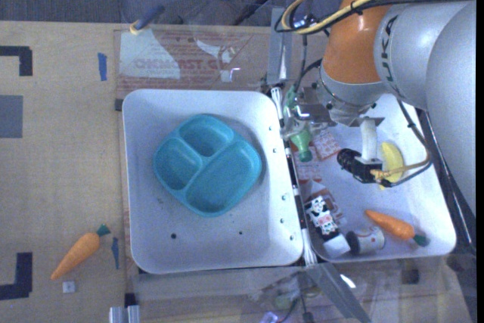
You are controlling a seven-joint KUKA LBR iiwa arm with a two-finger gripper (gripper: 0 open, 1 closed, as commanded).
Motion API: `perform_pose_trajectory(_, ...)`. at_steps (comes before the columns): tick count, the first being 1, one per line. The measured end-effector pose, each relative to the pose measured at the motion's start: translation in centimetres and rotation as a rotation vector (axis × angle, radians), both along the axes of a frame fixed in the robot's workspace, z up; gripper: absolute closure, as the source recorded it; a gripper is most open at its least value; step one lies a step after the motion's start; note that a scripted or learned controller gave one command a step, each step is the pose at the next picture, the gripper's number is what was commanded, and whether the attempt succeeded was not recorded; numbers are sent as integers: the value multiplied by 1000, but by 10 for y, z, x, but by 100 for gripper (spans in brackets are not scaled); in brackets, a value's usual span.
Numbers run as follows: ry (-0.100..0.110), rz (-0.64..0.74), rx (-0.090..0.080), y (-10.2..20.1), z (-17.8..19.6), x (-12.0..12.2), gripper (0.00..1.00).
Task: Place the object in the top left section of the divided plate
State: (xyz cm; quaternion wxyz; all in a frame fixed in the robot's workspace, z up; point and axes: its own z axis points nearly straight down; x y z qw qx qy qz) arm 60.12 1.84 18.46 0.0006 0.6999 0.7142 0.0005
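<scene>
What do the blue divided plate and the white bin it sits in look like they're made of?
The divided plate looks like moulded plastic, matte teal, with soft rounded ridges between sections. The left bin also looks plastic: smooth white, slightly glossy, with rounded corners. Neither can be confirmed by sight alone.

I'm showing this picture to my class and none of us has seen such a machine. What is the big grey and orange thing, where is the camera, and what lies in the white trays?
The grey and orange thing is a robot arm reaching in from the right. One camera looks down on the bench at a slant. Two shallow white bins sit side by side. The left bin holds a blue divided plate with nothing in its sections. The arm works over the right bin, which holds a toy carrot, a yellow banana-like piece, a green object and other small items. Whether it holds anything, I cannot tell. Another carrot lies on the bench outside the bins.
</scene>
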Motion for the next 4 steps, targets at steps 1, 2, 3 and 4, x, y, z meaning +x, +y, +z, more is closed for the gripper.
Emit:
perform_pose_trajectory(1,0,248,0,80,63,6,100)
perform_pose_trajectory(2,3,218,0,135,40,-52,100)
perform_pose_trajectory(3,4,281,0,177,11,-83,100)
perform_pose_trajectory(4,4,367,0,138,31,-101,100)
